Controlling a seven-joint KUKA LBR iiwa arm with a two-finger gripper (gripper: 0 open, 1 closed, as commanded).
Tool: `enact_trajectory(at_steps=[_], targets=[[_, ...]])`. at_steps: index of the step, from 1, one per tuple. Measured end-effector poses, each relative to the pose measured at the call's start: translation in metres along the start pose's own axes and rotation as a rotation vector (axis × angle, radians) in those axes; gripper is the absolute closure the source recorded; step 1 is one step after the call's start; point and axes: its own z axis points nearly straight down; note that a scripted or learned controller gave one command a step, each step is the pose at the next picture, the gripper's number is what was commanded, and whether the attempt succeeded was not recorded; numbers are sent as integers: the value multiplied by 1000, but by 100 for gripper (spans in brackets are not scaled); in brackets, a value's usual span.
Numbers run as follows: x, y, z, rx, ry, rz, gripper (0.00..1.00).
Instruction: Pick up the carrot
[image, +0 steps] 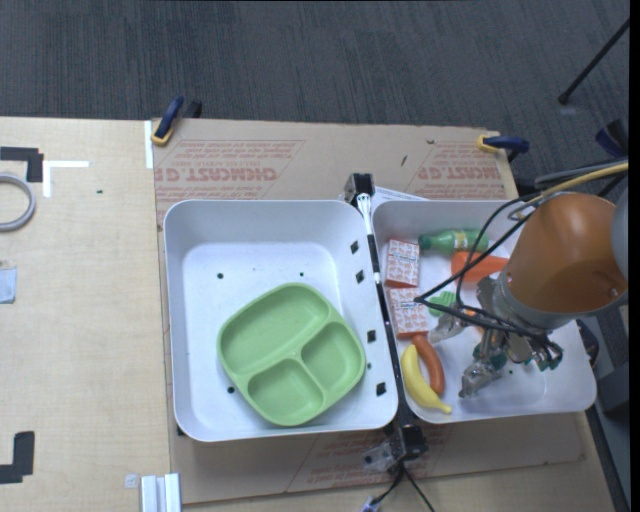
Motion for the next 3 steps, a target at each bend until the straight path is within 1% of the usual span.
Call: enact_trajectory(at_steps=[1, 2, 3], targets=[[-47, -80, -27, 1, -3, -145, 0], [-35, -35, 0, 0, -1, -335, 0], [-48, -76, -98, 1, -3, -379, 0]])
